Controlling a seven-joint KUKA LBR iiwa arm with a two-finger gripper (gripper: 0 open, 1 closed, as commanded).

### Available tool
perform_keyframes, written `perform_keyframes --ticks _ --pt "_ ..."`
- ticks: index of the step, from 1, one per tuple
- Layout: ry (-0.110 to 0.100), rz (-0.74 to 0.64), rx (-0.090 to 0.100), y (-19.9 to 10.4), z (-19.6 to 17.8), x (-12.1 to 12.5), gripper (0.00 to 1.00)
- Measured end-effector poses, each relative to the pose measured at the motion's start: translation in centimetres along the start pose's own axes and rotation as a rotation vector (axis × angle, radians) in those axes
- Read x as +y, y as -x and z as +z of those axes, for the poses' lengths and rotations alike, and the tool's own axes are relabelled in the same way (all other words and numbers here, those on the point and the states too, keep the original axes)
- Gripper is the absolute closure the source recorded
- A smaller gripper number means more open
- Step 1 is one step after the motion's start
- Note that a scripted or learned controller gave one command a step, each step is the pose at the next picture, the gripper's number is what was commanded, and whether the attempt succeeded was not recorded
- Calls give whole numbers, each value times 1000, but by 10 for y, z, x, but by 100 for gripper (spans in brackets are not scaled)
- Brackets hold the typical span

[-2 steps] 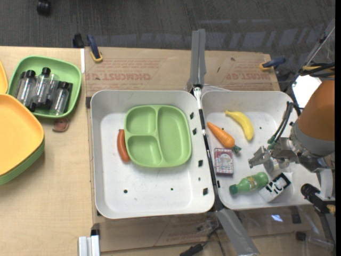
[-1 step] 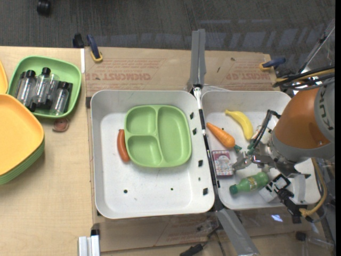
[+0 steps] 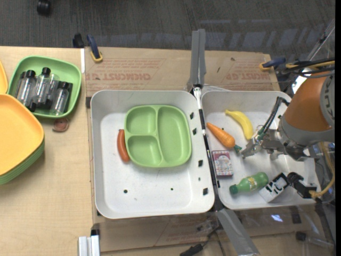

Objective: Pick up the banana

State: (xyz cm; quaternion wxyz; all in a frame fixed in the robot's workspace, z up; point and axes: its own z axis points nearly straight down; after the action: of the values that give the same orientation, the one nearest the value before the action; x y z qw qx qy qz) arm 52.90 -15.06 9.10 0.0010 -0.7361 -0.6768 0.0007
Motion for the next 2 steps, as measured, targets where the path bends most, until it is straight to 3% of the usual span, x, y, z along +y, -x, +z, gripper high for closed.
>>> perform_keyframes --ticks 1,2 --pt "1 30 -2 -8 -1 62 0" --pt "2 32 -2 -24 -1 78 0"
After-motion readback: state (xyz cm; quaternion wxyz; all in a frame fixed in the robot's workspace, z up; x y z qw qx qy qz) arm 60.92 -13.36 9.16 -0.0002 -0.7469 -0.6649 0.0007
